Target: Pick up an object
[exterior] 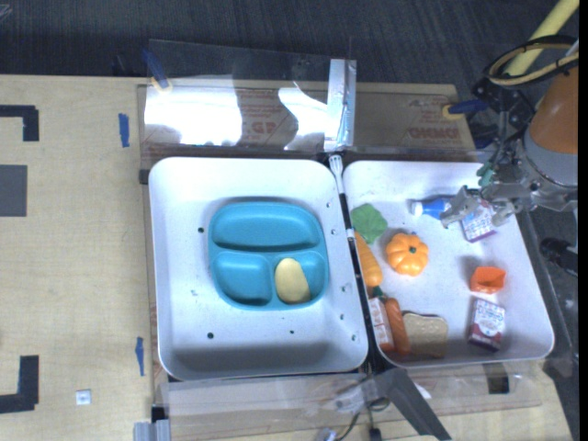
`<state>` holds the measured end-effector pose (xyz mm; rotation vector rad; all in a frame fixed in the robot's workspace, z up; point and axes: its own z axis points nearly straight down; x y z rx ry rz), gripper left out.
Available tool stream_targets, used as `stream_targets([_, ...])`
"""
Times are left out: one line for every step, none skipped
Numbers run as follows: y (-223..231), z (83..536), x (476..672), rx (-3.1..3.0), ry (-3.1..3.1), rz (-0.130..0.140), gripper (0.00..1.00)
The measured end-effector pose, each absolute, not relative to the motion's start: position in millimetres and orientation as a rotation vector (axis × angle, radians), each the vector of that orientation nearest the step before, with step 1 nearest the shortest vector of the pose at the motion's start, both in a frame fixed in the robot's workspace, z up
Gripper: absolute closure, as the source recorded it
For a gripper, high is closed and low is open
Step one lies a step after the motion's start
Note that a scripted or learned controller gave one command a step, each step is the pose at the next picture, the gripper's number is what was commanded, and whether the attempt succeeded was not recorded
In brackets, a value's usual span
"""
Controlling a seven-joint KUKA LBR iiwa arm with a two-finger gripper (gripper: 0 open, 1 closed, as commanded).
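**Gripper at the right bin's far corner, over a small carton**

A small white and purple carton lies near the far right side of the right bin, directly under the gripper; whether the fingers are spread or pinching it cannot be told. Just left of it rests a white bottle with a blue cap. Nearer the middle sits a toy pumpkin, with a green piece and a carrot along the left wall. An orange-capped carton and a bread slice lie toward the front. In the left bin, a blue divided tray holds a yellow lemon-like piece.
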<state>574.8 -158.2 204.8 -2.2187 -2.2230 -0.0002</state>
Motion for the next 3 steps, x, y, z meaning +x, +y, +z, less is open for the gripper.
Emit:
stream_targets([-100,94,580.5,-1.991,-2.422,0.004,0.0])
stream_targets([-102,108,583.4,-2.001,-2.426,-0.004,1.0])
stream_targets([-164,88,595.8,-2.221,-2.229,-0.006,1.0])
